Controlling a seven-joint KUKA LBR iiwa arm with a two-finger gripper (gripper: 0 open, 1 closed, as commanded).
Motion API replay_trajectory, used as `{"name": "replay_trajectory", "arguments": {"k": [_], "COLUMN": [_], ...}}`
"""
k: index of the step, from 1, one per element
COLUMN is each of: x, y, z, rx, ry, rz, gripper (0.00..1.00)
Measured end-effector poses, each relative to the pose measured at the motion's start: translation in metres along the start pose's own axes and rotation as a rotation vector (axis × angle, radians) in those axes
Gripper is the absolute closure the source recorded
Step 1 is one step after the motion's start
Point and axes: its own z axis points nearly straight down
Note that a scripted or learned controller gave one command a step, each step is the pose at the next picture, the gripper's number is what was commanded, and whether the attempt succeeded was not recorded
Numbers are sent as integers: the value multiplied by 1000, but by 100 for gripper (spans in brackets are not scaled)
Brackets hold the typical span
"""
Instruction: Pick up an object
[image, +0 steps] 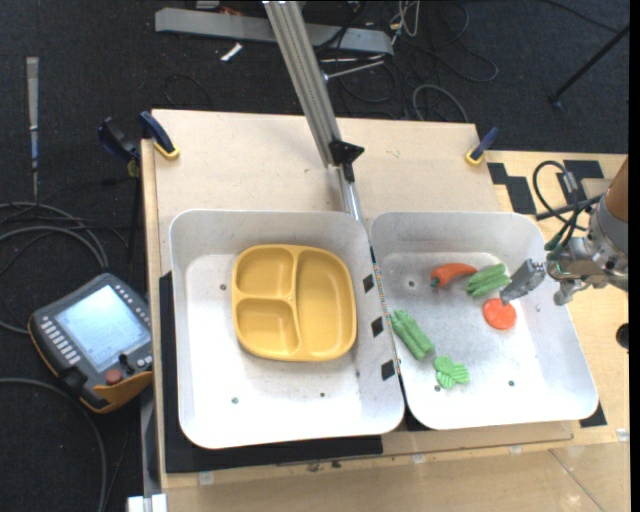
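Right now your gripper (541, 281) hangs at the right edge of the frame over the right bin (560, 390), fingers spread with nothing between them, one fingertip just above the orange disc (500, 314). Near it you have a green piece (487, 279) and a carrot (452, 272); two more greens (411, 334) (452, 374) lie lower left, and the yellow tray (296, 301) fills the left bin (200, 400).

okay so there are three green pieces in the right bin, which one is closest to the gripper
The green piece at the bin's upper right, lying beside the orange carrot-like piece. It sits just left of the gripper; the other two green pieces lie lower, toward the bin's middle and bottom.
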Motion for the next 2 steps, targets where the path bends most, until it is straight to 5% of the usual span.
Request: {"name": "replay_trajectory", "arguments": {"k": [1,2], "x": [0,2], "y": [0,1], "z": [0,43], "rx": [0,4], "ry": [0,1], "rz": [1,2], "gripper": [0,0]}}
